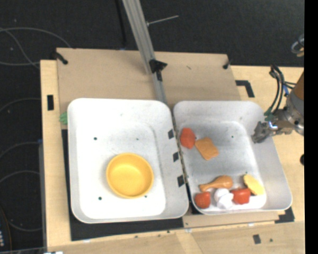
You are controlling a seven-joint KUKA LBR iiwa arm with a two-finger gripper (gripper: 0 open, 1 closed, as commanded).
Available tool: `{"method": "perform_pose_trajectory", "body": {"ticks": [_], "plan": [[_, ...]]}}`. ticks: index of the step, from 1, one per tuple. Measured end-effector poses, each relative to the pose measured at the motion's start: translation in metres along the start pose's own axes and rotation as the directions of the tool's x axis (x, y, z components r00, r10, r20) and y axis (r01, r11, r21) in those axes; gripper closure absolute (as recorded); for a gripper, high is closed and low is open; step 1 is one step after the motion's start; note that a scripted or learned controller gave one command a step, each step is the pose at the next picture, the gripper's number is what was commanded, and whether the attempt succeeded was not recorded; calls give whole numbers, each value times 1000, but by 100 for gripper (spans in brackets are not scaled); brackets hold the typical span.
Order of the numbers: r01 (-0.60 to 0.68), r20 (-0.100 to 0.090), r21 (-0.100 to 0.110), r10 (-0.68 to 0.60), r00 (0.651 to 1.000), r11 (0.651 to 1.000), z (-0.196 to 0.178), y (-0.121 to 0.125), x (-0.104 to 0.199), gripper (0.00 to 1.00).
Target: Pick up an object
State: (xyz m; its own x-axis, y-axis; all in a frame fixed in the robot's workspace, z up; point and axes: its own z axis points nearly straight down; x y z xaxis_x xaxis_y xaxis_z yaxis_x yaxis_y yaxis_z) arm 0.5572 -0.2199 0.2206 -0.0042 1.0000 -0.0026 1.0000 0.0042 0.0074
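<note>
In the right bin [228, 115] a red-orange ball [187, 138] lies next to a tan slab like a piece of bread [207, 148]. Along its near edge sit a brown drumstick shape [217, 183], a yellow piece [253, 184], two red pieces [203, 199] [241, 196] and a white piece [222, 198]. My gripper [261, 132] hangs over the right bin's right rim, apart from all of them, with nothing visibly in it.
The left bin [95, 120] holds a yellow bowl [130, 175]. A grey metal pole [140, 33] slants from the top down to the gap between the bins. Cables run off the arm at the right edge.
</note>
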Motion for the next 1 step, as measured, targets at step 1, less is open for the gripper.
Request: {"method": "perform_pose_trajectory", "body": {"ticks": [1], "plan": [[0,0,0,0,1000,1000,-47,8,-6,100]]}}
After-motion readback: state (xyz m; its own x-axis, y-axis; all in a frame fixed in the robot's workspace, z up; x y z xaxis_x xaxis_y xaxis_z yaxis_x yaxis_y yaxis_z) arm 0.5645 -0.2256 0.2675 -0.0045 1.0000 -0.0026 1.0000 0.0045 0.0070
